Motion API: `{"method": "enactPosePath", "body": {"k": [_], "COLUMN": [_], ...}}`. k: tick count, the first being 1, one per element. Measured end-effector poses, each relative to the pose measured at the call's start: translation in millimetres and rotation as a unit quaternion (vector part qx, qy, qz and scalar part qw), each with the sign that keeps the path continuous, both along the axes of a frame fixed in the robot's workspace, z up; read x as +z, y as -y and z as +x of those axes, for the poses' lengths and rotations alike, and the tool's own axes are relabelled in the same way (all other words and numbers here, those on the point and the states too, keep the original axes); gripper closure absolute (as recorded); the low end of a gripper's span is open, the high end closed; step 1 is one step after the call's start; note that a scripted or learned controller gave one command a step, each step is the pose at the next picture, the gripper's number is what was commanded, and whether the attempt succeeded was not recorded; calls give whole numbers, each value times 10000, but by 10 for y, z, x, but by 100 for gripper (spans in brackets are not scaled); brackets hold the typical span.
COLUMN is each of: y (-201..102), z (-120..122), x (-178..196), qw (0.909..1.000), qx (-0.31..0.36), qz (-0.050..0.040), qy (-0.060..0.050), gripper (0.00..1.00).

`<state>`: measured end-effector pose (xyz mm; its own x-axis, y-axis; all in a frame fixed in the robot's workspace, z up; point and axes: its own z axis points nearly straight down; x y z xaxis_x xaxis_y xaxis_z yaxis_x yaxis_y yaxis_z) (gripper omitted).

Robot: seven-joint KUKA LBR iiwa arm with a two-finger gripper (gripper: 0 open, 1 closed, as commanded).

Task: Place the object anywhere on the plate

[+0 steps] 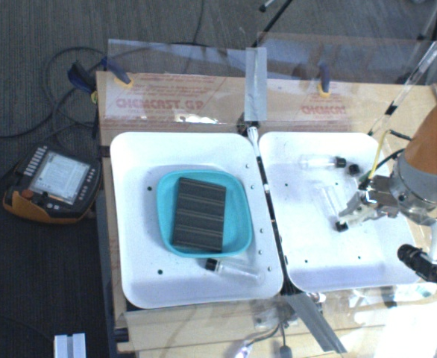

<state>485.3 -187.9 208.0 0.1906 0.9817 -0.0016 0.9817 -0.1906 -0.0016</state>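
My gripper sits low over the right bin, at the right of the frame, and I cannot tell how it is set from this slanted view. Just under it lies a clear vial with a dark cap at its lower end, tilted across the bin floor; I judge this the thing to move, though whether I am touching it is unclear. A second vial lies near the bin's upper edge, well apart from me.

The teal plate rests in the left bin, left of centre, with a dark ribbed block covering most of its middle. A third vial lies on the bin floor just below the plate's lower rim.

The vial looks light, stiff, smooth and round, so I expect it to roll or squirt out of a loose pinch. I would take it across its barrel near the middle, square to its long axis, with modest force since the clear wall may crack. Bare plate shows only around the block, so it may roll off on landing.
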Motion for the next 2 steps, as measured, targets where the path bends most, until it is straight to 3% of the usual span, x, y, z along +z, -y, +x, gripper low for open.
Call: {"method": "enactPosePath", "body": {"k": [1, 2], "y": [0, 146], "z": [0, -3], "x": [0, 1376], "qw": [10000, 9992], "qx": [0, 397], "qz": [0, -15], "qy": [0, 15], "gripper": [0, 0]}}
